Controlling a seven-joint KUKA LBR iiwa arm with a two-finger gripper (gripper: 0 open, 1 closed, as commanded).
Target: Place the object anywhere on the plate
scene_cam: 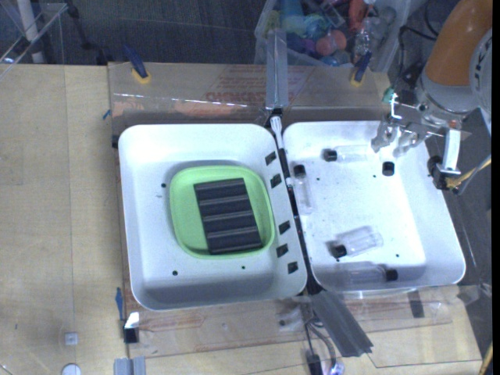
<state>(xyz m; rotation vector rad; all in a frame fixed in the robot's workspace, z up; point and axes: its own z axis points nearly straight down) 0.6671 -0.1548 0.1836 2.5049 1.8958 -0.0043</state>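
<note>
A light green square plate [183,233] lies in the left white bin [141,209]. A dark grey ridged block [227,216] rests flat on the plate, covering most of its middle. My gripper [394,137] hangs over the far right part of the right bin [422,225], well away from the plate and the block. Nothing shows beneath it except the bin floor.
The right bin holds several clear small bottles with black caps: one near the front [355,242], one at the back [344,155], one by the divider [301,187]. A small black piece [388,168] lies below the gripper. A box of coloured toys [328,14] stands behind the bins.
</note>
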